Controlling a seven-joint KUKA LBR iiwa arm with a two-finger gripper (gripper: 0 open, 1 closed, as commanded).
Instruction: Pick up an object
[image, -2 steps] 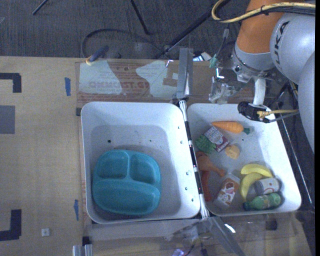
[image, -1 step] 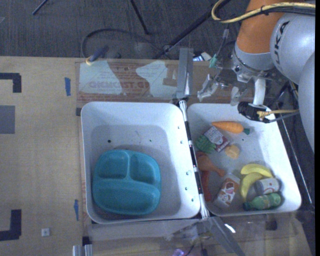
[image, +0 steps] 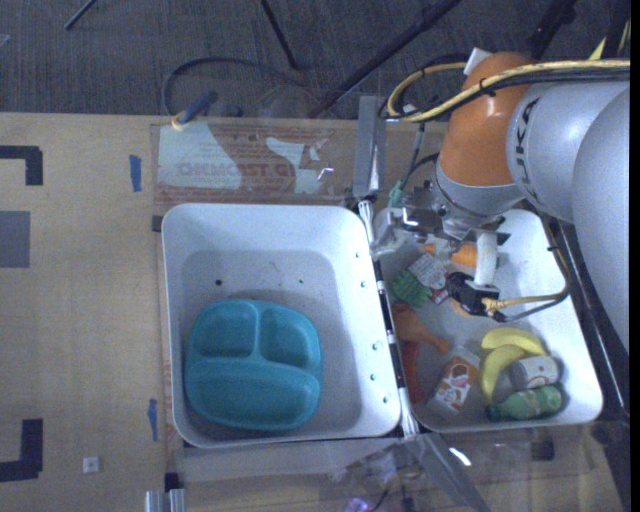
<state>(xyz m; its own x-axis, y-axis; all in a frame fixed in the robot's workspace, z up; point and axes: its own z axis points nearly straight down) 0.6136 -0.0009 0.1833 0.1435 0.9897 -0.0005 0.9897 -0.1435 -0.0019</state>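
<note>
Over the right bin (image: 575, 330), the claw (image: 440, 262), grip unclear, hangs above crinkly packets and a curved banana (image: 505, 355).

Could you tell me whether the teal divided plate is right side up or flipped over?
Right side up: the teal divided plate shows its three recessed compartments facing the camera, lying flat in the left bin.

— What do we log for the arm (image: 575, 140)?
— We list smooth grey casing, dark lettering on it, and an orange band (image: 485, 135) above the wrist.
— Cabling?
— We note yellow cable (image: 500, 75) looped over the band.
</note>
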